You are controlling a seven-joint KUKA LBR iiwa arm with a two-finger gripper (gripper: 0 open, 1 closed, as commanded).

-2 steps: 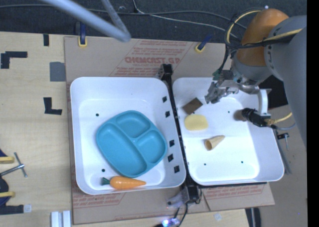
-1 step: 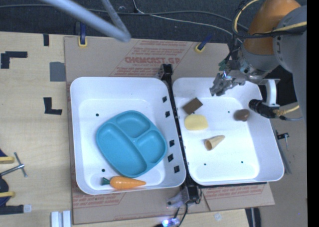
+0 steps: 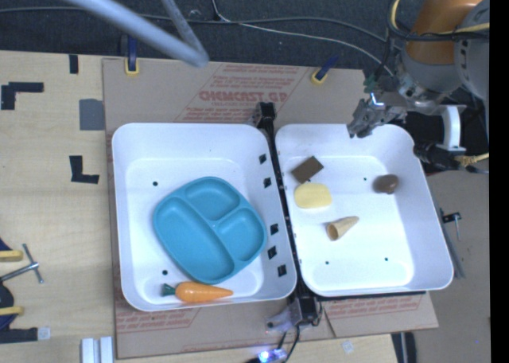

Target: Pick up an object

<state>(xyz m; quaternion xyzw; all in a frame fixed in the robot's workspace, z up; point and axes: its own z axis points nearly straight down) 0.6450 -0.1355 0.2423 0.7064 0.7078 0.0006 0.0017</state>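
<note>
The right bin (image 3: 398, 274) holds a brown block (image 3: 307, 168), a pale yellow block (image 3: 312, 196), a tan cone-shaped piece (image 3: 342, 228) and a small dark brown round piece (image 3: 386, 184). My gripper (image 3: 364, 125) hangs over the bin's far rim, above and apart from all of them, with the round piece nearest below it. Nothing shows between its fingers. The orange band of the arm (image 3: 453, 11) sits at the top right.
The left bin (image 3: 131, 194) carries a blue divided plate (image 3: 209, 228) and an orange carrot (image 3: 199, 292) at its near edge. A black divider clip strip (image 3: 270, 186) runs between the bins. A grey pole (image 3: 95, 3) crosses the top left.
</note>
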